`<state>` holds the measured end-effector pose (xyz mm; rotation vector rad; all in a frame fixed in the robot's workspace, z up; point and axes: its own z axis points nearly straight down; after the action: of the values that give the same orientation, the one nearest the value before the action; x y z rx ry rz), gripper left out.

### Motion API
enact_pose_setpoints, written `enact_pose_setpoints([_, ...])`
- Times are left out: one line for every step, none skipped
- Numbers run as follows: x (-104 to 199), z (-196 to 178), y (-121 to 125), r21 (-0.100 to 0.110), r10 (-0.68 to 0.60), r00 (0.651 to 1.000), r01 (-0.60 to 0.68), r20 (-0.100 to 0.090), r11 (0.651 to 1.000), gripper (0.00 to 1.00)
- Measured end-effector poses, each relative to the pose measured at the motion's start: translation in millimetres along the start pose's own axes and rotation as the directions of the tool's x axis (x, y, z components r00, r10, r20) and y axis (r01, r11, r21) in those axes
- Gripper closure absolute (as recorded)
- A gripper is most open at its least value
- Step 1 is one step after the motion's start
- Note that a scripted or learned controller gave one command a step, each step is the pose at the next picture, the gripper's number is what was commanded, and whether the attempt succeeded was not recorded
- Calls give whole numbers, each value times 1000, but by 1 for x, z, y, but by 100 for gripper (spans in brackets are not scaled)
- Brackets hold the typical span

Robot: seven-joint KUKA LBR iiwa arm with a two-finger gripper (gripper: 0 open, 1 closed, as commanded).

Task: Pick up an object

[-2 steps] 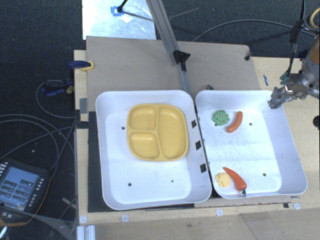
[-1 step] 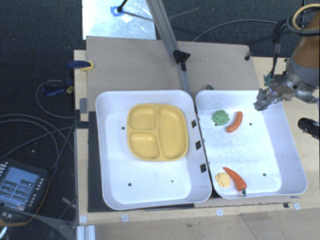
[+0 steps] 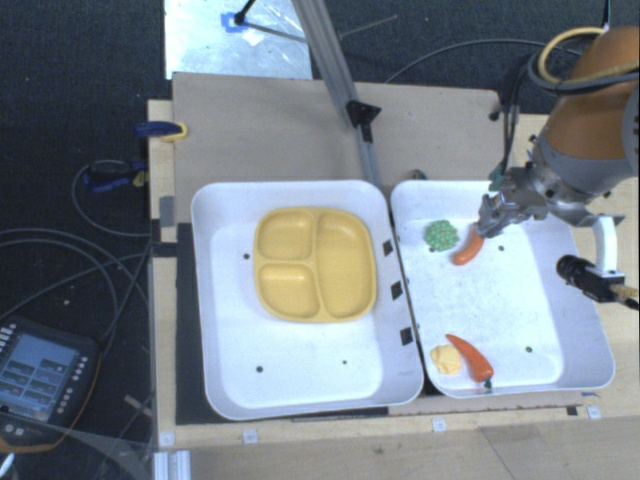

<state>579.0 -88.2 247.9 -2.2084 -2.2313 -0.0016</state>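
Pincer (image 3: 487,224) grips the upper end of an orange sausage (image 3: 467,248), which hangs tilted toward seven o'clock over the right bin (image 3: 560,368). You see it is probably lifted, just beside the green broccoli (image 3: 440,234) at nine o'clock.

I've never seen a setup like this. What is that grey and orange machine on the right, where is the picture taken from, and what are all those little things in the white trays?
That machine is a robot arm, reaching in from the right. The single camera sits above the bench and looks down at a slant. Two shallow white bins lie side by side. The left bin holds a yellow divided plate. The right bin holds toy foods: a green broccoli piece, an orange sausage-like piece, a red chili pepper and a small yellow piece beside it. The arm's gripper is down at the upper end of the orange piece; I cannot tell whether it holds it.
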Motion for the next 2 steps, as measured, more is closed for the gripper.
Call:
enact_pose_setpoints([52, 14, -12, 0, 0, 1000, 0, 0, 1000, 100])
enact_pose_setpoints([107, 25, -27, 0, 0, 1000, 0, -1, 1000, 100])
